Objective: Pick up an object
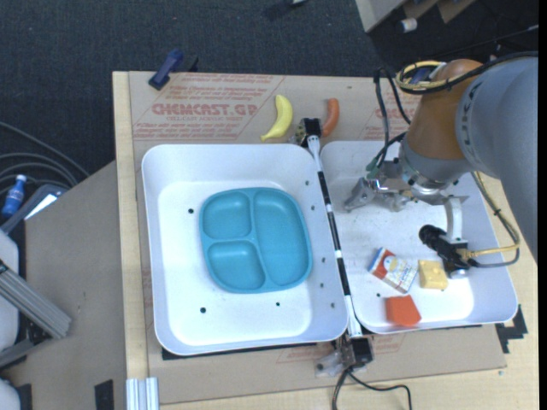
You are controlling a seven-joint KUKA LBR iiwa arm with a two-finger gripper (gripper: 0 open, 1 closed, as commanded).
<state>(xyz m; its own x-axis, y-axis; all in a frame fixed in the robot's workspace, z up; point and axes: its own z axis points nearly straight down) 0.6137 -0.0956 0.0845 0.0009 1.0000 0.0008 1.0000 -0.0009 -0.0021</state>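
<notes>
My gripper hangs over the back half of the right bin, open, its two metal fingers spread wide with nothing between them. Toward the bin's front lie a small white, red and blue carton, a yellow block to its right, and an orange block nearest the front rim. All three sit apart from the fingers, on the bin floor.
The left bin holds a blue divided plate. Behind the bins, on the cardboard, lie a banana and an orange sausage-shaped item. A blue object rests at the bench's back left corner.
</notes>
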